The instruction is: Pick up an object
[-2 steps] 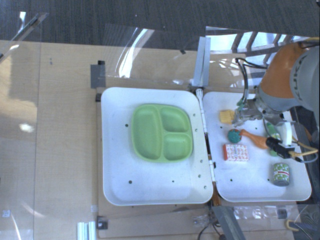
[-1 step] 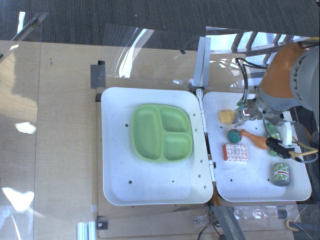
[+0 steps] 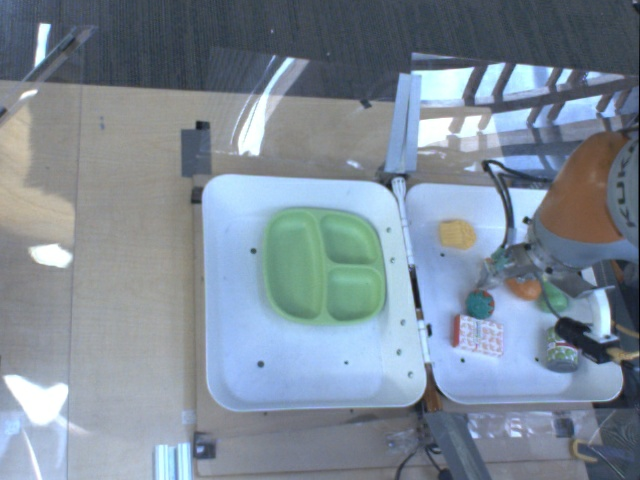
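In the right bin [image 3: 440,373] lie a yellow round piece [image 3: 457,234], a teal ball [image 3: 481,304], a red-and-white patterned box [image 3: 479,335], an orange piece [image 3: 523,288], a green piece [image 3: 553,296] and a small can [image 3: 561,353]. My gripper [image 3: 503,266] reaches down from the right, under the orange band of the arm [image 3: 590,203]. It hangs just above the teal ball and beside the orange piece. I see nothing between its fingertips.
The left bin [image 3: 230,368] holds a green divided plate [image 3: 323,265]. A metal post [image 3: 403,128] stands behind the ridge between the bins. A black cable [image 3: 503,193] loops off the wrist over the right bin.
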Tool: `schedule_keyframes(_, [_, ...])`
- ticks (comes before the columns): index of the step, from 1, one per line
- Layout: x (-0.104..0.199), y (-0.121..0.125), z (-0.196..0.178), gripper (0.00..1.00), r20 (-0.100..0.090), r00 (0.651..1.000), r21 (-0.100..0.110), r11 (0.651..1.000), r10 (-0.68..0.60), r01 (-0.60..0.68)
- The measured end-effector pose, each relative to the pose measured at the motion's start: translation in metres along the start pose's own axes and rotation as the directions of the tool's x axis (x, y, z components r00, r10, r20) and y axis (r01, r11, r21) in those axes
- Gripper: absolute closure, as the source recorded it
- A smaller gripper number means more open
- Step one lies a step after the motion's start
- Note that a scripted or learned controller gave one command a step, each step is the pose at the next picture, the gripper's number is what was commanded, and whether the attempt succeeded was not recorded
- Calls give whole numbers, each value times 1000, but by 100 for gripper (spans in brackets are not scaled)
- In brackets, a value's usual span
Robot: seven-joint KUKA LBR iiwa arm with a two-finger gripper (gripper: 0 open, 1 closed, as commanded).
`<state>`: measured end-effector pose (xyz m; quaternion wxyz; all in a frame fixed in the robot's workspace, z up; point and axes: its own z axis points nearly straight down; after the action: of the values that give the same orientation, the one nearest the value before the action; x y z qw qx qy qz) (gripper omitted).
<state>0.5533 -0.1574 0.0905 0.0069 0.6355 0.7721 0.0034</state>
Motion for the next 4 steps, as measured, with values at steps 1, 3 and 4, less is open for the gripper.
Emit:
schedule_keyframes(1, [62,-38,-2,0,-2,999,-3,999,-38,38])
schedule_keyframes(3, [62,-35,-13,0,-1,999,-10,999,-38,38])
schedule_keyframes(4, [72,-47,-1,0,2,993,-5,993,-117,117])
